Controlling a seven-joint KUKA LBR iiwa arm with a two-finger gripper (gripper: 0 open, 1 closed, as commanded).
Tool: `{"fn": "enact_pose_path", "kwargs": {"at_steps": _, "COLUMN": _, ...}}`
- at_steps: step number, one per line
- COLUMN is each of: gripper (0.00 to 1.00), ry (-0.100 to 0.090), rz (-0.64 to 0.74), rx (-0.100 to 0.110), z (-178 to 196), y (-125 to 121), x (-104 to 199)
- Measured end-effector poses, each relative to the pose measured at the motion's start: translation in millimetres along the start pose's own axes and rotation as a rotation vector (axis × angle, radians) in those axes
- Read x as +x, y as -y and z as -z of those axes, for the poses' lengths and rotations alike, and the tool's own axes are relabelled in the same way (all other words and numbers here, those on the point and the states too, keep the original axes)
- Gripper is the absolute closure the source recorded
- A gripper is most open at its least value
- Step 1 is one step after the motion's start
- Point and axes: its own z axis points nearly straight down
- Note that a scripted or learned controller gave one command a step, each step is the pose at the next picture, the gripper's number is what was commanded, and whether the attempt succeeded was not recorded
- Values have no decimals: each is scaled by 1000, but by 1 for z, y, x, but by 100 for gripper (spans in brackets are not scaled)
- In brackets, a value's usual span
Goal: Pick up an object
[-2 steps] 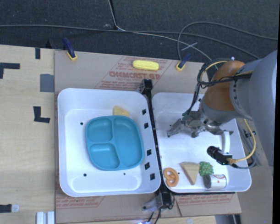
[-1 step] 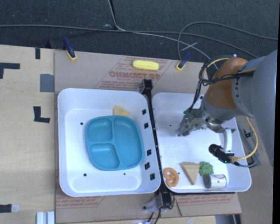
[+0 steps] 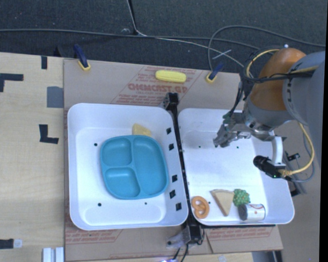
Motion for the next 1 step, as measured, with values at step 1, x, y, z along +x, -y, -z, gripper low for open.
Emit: {"fn": "enact_pose_path", "kwargs": {"at_steps": 1, "gripper": 100, "ry": 0, "rz": -1, "rx": 0, "z": 58, "y": 6, "x": -6}}
